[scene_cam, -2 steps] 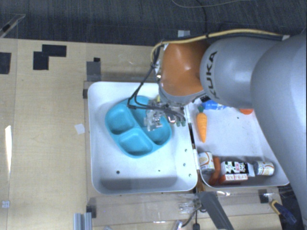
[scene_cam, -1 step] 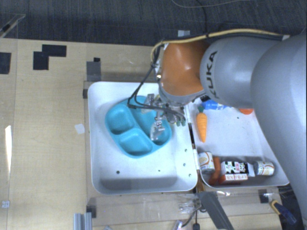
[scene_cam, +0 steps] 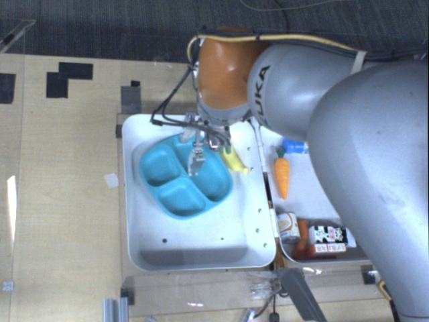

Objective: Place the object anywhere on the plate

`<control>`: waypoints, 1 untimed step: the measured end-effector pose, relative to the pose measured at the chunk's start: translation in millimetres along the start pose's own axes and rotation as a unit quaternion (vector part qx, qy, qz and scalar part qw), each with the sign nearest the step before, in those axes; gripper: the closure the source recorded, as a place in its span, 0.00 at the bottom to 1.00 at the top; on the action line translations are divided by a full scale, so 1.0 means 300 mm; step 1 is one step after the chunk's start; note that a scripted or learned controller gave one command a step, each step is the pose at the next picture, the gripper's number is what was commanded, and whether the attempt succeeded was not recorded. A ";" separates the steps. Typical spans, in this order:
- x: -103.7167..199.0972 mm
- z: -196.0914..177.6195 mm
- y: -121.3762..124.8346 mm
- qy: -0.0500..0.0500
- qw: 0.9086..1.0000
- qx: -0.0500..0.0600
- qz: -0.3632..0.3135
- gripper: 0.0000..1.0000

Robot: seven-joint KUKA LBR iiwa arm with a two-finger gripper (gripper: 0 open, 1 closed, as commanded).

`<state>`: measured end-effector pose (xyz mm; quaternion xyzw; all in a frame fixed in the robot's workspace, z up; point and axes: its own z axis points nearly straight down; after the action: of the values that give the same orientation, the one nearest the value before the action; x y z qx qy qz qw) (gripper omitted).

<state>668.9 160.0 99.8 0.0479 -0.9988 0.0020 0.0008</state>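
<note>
The two-finger metal gripper hangs over the blue three-compartment plastic plate in the left white bin; I cannot tell its grip. A yellow banana-shaped toy lies touching the plate's right rim.

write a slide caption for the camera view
Gripper over the blue plate in the left bin; carrot in the right.

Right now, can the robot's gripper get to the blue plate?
Probably yes. The gripper hangs right above the blue plate in the left bin, and nothing sits between them.
</note>
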 end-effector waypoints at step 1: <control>-0.025 -0.053 0.006 -0.020 1.000 -0.004 0.000 1.00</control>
<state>676.1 162.7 115.7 0.0477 -0.9987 -0.0031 -0.0191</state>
